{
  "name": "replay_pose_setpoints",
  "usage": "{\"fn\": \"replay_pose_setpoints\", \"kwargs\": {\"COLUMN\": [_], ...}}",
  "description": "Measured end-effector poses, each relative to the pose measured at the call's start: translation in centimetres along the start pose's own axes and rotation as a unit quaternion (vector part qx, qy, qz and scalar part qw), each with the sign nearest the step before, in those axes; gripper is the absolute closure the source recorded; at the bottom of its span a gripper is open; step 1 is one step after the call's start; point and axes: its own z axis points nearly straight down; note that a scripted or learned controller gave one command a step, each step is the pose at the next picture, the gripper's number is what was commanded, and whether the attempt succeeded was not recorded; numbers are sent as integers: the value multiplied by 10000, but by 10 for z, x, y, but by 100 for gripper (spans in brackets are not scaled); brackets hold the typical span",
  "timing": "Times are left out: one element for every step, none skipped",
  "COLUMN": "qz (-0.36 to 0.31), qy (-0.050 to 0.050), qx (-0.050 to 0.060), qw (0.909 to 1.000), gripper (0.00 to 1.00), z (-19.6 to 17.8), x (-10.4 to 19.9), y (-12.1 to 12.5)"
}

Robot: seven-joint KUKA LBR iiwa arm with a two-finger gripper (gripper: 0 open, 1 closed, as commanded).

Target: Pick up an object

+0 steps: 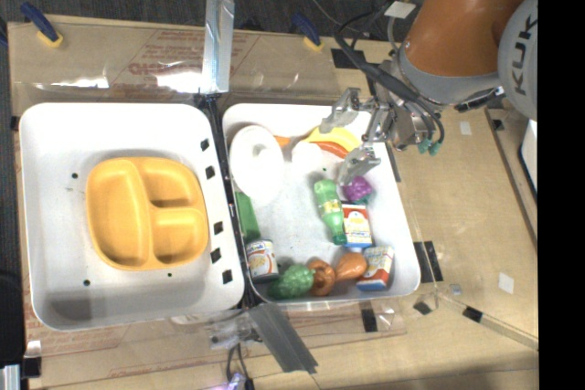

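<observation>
In the left bin [46, 196] you see a yellow divided tray [146, 212] lying flat at its middle. In the right bin [402, 224], going left to right, you find a white cup [256, 162] at the far left, a green bottle [329, 207] at the middle, and a purple object [358, 188] just right of it. The gripper [352, 134] hangs with fingers spread at the far right part of this bin, its nearer fingertip just above the purple object, gripping nothing.

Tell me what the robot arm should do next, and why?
Probably go straight down a little. The gripper hangs over the right bin, just above the purple toy, with nothing seen between its jaws, so lowering should bring them around it.
</observation>
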Motion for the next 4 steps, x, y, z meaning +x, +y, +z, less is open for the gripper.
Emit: {"fn": "replay_pose_setpoints", "kwargs": {"qz": [-107, -375, -415, -311], "qy": [42, -2, -22, -62], "qx": [-20, -10, -3, 9], "qw": [9999, 9993, 9991, 9995], "gripper": [0, 0, 100, 100], "z": [119, 196, 184, 32], "x": [44, 29, 26, 6], "y": [-62, -48, -46, -18]}}
